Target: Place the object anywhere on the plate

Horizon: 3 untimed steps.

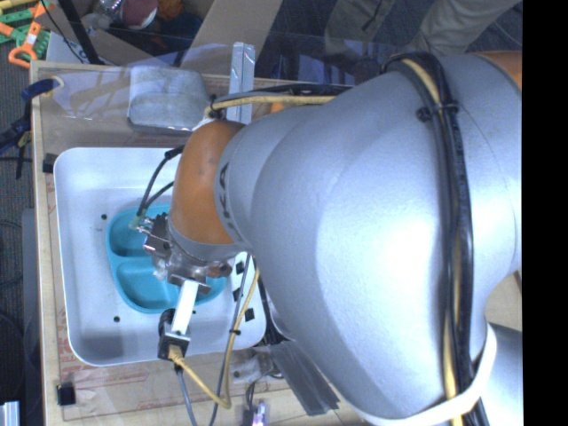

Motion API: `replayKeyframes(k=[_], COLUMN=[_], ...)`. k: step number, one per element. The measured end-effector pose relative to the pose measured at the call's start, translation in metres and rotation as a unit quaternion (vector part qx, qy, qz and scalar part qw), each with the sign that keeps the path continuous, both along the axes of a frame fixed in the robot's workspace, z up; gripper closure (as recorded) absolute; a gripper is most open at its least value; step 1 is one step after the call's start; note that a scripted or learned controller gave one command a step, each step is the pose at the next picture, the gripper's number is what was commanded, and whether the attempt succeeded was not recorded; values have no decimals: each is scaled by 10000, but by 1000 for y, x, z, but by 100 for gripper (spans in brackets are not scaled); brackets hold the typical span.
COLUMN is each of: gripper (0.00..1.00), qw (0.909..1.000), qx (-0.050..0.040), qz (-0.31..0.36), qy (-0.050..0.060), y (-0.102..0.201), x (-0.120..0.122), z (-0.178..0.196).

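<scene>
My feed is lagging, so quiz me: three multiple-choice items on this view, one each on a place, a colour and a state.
1. Where does the plate lie?
A. in the white bin
B. on the floor
C. on the arm

2. What colour is the plate?
A. red
B. blue
C. black

3. How does the arm stand to the plate?
A. far off to the side
B. folded outside the bin
C. above it, covering part of it

Answers: 1 A, white bin walls surround it; 2 B, its visible surface is blue; 3 C, the orange band and wrist overlap it.
</scene>
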<state>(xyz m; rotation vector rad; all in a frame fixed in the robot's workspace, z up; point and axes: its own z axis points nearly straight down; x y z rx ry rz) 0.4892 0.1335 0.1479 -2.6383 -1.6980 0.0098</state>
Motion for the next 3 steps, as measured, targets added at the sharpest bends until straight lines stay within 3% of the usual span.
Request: replayKeyframes(k=[1,2,3], gripper=[100,100,100], qw=[9897,9718,8924], qx=[-7,-18,-18], qz=[-1432,-2358,-4512], qy=[-14,7,-12], y=[6,20,40], x=[77,32,16], z=[80,4,-57])
